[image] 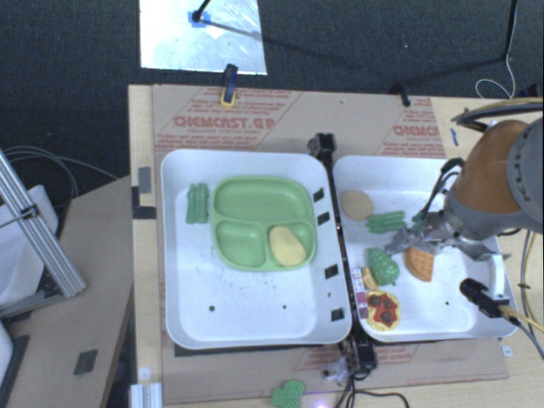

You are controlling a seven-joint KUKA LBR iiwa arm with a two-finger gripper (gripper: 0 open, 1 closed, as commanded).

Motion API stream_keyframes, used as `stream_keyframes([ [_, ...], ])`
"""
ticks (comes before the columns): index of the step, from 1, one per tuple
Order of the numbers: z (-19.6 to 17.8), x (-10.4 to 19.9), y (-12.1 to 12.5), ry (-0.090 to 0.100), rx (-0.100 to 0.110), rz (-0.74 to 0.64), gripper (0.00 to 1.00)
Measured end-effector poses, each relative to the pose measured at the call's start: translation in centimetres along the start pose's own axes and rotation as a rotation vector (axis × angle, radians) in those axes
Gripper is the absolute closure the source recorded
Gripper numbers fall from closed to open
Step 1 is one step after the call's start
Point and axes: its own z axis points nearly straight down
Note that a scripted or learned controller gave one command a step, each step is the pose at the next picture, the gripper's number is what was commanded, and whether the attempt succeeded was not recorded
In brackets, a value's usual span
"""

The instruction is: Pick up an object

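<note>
The arm reaches in from the right edge of the frame, and its jaws point(410, 243) sit low in the right bin point(442, 317), just above an orange wedge-shaped toy point(420, 263). Whether the jaws are spread or pressed together cannot be told. Left of them lie a green pea pod point(386, 222), a green bumpy toy point(383, 266), a tan round cookie point(356, 204) and a pizza slice point(382, 309). In the left bin point(183, 313), a green divided tray point(255, 215) holds a yellow lump point(288, 246), with a green ridged piece point(197, 203) beside it.
</note>
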Motion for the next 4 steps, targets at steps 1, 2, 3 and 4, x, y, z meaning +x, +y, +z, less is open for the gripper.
stream_keyframes([
  [1, -1.1, 0.0, 0.2, 0.000, -0.005, -0.001, 1.00],
  [2, -1.1, 0.0, 0.2, 0.000, -0.005, -0.001, 0.00],
  [3, 0.0, 1.4, -3.5, 0.001, 0.000, 0.000, 0.00],
  [4, -1.2, 1.2, -3.2, -0.001, -0.006, 0.000, 1.00],
])
